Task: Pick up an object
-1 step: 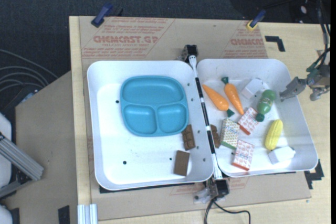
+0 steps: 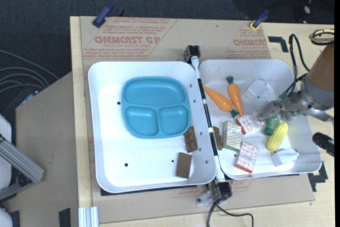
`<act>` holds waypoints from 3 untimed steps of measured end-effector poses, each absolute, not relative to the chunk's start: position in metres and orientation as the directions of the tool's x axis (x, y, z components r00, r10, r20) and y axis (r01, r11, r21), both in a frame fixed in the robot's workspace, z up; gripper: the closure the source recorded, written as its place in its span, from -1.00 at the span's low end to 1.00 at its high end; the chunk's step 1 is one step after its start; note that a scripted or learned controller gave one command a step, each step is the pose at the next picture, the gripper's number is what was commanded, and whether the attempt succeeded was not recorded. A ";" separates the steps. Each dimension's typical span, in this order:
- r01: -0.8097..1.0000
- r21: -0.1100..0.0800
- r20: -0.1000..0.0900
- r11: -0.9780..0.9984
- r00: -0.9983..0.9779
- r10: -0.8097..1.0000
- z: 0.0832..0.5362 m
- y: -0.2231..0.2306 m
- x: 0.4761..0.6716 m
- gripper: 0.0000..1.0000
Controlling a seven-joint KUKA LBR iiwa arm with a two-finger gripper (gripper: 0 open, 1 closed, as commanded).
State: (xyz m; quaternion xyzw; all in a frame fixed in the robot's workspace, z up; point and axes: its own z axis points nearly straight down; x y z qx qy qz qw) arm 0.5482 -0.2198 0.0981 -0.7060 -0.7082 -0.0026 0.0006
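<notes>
Over the right bin [image 2: 297,165] your gripper [image 2: 267,112] hovers beside the red-and-white packet [image 2: 249,124] and yellow corn [image 2: 277,136]; you cannot tell whether it grips anything.

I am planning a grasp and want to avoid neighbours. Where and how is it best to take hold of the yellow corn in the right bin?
Probably grip the yellow corn across its middle, coming straight down from above. It lies flat and long, slanting from upper right to lower left, so the fingers should close across its narrow width. A green piece touches its upper end and a white block sits near its lower end, leaving the middle freest.
</notes>
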 end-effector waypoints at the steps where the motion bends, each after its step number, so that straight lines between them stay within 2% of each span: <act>1: 1.000 0.001 0.010 0.006 -0.006 1.000 0.085 -0.218 0.610 -1.00; 2: 1.000 0.002 0.003 0.006 -0.006 1.000 0.096 -0.220 0.610 1.00; 3: 1.000 0.001 0.007 0.007 -0.007 1.000 0.095 -0.218 0.611 -1.00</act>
